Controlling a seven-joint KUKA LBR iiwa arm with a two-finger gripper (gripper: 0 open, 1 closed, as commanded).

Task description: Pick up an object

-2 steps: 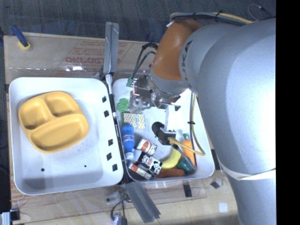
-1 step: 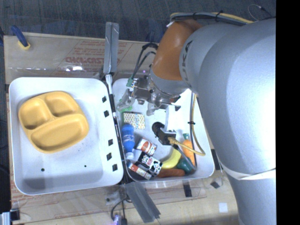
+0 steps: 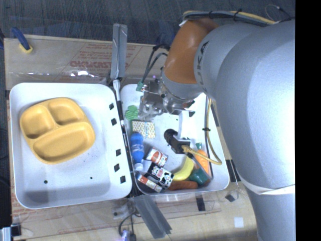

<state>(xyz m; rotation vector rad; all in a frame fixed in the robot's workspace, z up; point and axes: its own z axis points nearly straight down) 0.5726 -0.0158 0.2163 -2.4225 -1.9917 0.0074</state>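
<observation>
Camera view: gripper (image 3: 150, 104) over right bin (image 3: 216, 182) clutter, finger state can't tell; descend vertically onto patterned packet (image 3: 143, 129), avoid blue bottle (image 3: 136, 145).

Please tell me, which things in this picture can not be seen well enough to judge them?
- Hand: in the camera view, too small and cluttered to tell whether it grips anything.
- Right bin: its far right part is hidden by the grey arm.
- Small packages: labels too small to read.
- Green item: partly covered by the hand.
</observation>
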